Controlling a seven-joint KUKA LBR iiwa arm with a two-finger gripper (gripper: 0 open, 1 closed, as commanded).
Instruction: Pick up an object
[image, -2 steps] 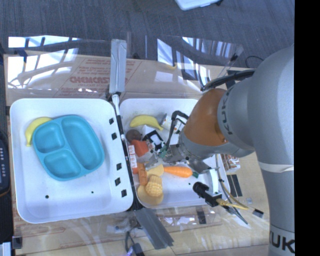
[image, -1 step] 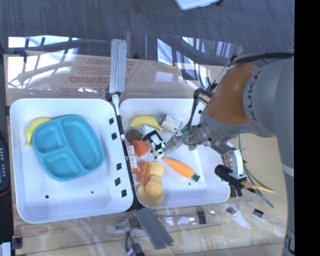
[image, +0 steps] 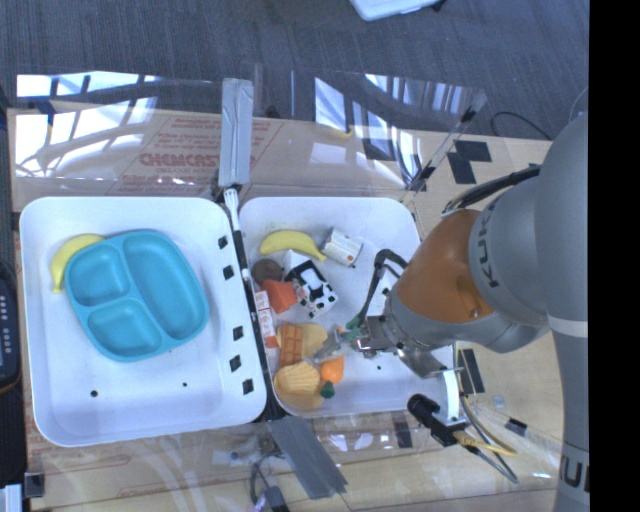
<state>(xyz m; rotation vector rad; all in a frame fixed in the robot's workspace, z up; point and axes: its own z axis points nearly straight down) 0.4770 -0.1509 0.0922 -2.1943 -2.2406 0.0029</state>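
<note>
The claw (image: 345, 338), its grip too blurred to tell, sits low in the right bin (image: 400, 225) among toys crowded against the left wall, the banana (image: 290, 241) far, with bare floor along the right rim.

My wrist band (image: 445, 280) shines glossy orange above matt grey casing; both bins (image: 60, 400) look like smooth white plastic; the divided plate (image: 135, 292) is satin blue plastic; the banana (image: 292, 242) looks waxy, moulded.
</note>
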